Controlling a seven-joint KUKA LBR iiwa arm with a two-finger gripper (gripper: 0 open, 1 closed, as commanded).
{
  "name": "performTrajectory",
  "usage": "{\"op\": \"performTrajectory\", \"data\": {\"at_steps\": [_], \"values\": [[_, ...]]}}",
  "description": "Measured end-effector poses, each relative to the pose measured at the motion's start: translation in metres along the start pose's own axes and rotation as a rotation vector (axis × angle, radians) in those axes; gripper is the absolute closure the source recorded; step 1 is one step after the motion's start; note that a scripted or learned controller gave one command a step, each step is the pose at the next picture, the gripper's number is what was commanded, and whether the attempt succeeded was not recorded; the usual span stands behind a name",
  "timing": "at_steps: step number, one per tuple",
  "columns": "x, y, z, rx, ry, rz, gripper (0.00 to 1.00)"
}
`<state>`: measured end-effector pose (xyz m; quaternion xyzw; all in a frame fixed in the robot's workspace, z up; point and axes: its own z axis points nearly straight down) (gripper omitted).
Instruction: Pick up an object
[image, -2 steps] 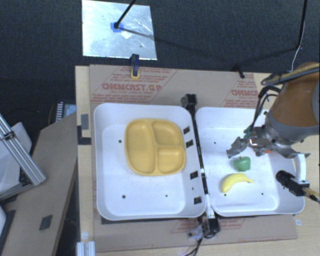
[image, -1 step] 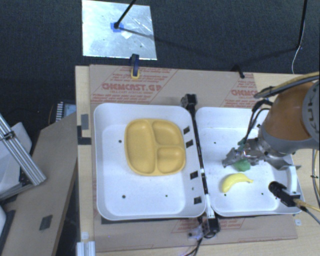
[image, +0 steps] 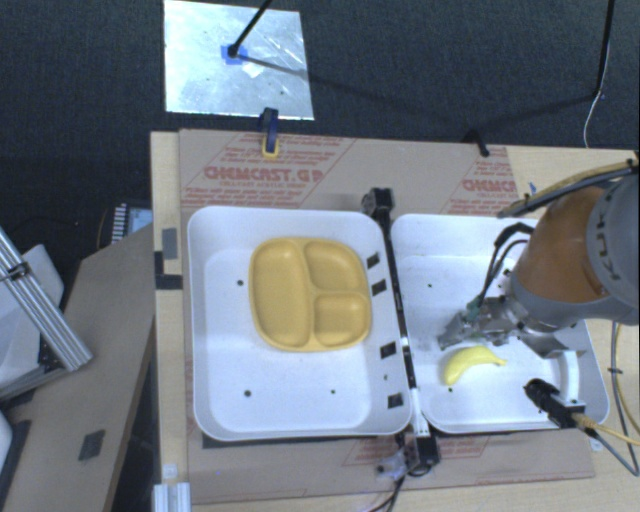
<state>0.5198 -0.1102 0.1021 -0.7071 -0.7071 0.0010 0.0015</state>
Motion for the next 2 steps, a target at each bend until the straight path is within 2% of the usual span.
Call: {"op": "performTrajectory", "data": {"at_steps": [1,2], "values": [[0.000,0.001,-0.013,-0.004,-0.001,-0.001,1.00],[0.009,0.003,-0.061,-0.008,-0.002,-0.005,1.00]]}}
